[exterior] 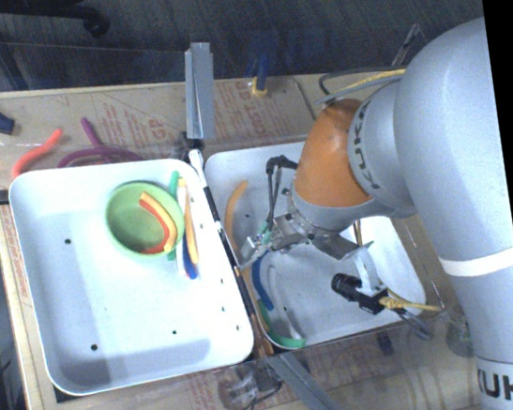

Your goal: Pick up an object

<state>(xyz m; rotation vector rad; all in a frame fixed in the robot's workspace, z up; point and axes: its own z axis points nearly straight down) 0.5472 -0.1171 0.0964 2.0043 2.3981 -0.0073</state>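
Over the right-hand shallow white bin (323, 308) you see the grey arm with its orange band (331, 165) reaching in from the right. Its two-finger gripper (263, 241) sits low, close to the bin's left wall. You cannot tell from this view whether the gripper is open or closed. Just above its tip in the view lies a curved orange plastic strip (231, 210). Just below the tip, a curved blue strip (259, 284) runs along the same left wall, and a green strip (290, 342) hugs the bin's lower edge. Across in the left white bin (111, 314) you have a round green bowl (132, 226) holding red and yellow strips (158, 213), with a blue and yellow stick (188, 245) at its right rim. On the wooden bench (129, 108) above that bin lie an orange-red piece (36, 153) and a purple loop (98, 155)
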